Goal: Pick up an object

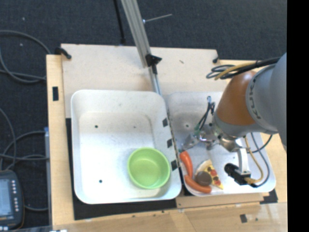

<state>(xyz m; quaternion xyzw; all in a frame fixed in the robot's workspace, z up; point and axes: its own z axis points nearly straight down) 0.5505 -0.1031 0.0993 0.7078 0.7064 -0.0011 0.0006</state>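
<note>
The worktop carries 2 shallow white bins side by side, and the arm reaches in from the right over the right bin. The gripper sits low near the middle of that bin, close to the wall it shares with the left bin. From this angle I cannot tell whether the jaws are open or closed, and nothing shows between them. The pickable things are clustered at the near end of the right bin. An orange carrot lies along the shared wall just below the gripper in the view, a reddish sausage lies near the front rim, and a toy pizza slice lies beside both, apparently touching the sausage. A green bowl stands alone and upright at the near right corner of the left bin. I judge the carrot the likeliest target, and the pick looks not yet made. The main risk is the carrot's place against the wall, where a jaw may land on the rim or find no room on that side and only nudge the carrot. The crowding is a second risk, since a close could catch 2 things at once or push the sausage and pizza slice away. The carrot is also slim and rounded, so it may roll or slip out if gripped off-centre.
</note>
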